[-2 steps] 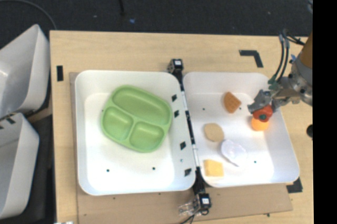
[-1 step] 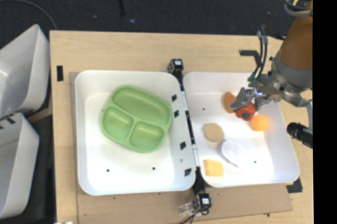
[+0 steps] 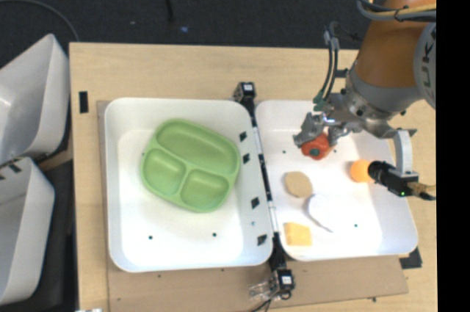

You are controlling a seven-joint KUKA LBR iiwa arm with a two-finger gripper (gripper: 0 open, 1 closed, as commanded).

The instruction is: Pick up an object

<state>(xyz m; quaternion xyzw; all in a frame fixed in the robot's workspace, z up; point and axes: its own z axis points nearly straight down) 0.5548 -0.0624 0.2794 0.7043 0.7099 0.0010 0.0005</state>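
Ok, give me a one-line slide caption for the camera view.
Gripper over a red tomato in the right bin; green tray in the left bin.

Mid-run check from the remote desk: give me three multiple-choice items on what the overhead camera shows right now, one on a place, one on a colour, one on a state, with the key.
1. Where does the divided plate lie?
A. in the left bin
B. in the right bin
C. on the bare bench

2. What colour is the ball near the right bin's right side?
A. blue
B. orange
C. green

3. How does the gripper stand to the red tomato-like object?
A. far off over the left bin
B. right at it, low in the right bin
C. parked outside both bins

Key: 1 A, the green plate rests inside the left bin. 2 B, the ball is orange. 3 B, the gripper's tip meets the red object in the right bin.
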